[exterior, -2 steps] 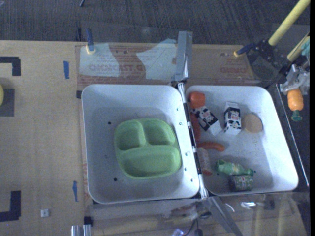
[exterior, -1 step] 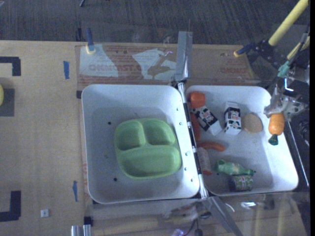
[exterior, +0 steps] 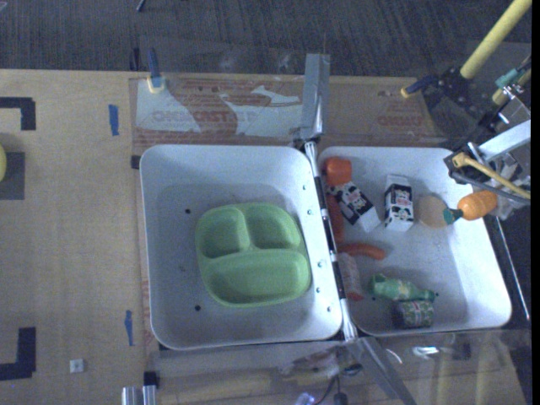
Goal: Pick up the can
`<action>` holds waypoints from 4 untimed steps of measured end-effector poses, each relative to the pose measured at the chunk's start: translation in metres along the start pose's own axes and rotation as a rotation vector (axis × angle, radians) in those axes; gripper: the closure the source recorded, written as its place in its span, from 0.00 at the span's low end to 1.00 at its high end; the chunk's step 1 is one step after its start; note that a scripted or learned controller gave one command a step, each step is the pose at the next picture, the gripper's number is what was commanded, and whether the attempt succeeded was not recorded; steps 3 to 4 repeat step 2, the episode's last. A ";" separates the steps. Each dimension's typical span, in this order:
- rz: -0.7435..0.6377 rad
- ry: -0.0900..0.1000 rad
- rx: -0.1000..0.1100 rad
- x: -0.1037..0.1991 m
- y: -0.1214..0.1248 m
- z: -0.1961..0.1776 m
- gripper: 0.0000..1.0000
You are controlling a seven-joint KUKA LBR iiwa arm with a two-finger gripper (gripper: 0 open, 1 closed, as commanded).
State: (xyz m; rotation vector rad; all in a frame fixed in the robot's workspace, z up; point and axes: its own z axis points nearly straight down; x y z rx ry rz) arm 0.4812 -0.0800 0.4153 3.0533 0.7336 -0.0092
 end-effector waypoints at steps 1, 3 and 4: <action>-0.005 -0.007 0.000 0.002 0.000 -0.008 1.00; 0.271 0.002 -0.002 0.031 -0.060 -0.011 1.00; 0.271 0.002 -0.002 0.031 -0.060 -0.011 1.00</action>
